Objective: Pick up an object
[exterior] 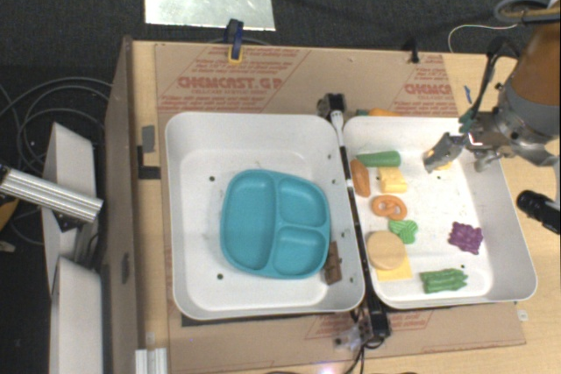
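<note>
While the bench (263, 74) carries two white bins side by side, the left bin (188, 188) holds a big blue plate (274, 223) with three compartments, lying near its middle. A small brown piece (334, 263) lies at the 4 o'clock side of the plate, against the wall between the bins. The right bin (500, 250) holds the small toy foods. The grey arm (535, 101) comes in at the 2 o'clock corner of this bin, and the gripper (441, 155) hangs over the upper part of the bin; nothing is seen between its fingers, and I cannot tell if the claw is released or clenched. At 9 o'clock from the gripper lies a green vegetable (379, 158), with an orange sausage (360, 177) and a yellow block (393, 181) just beside it. Lower are a pretzel (388, 207), a small green leaf (404, 230), a round bun (386, 250) on a yellow slice (396, 271), a green pod (443, 279) at 6 o'clock, and purple grapes (465, 237) at 4 o'clock.
</note>
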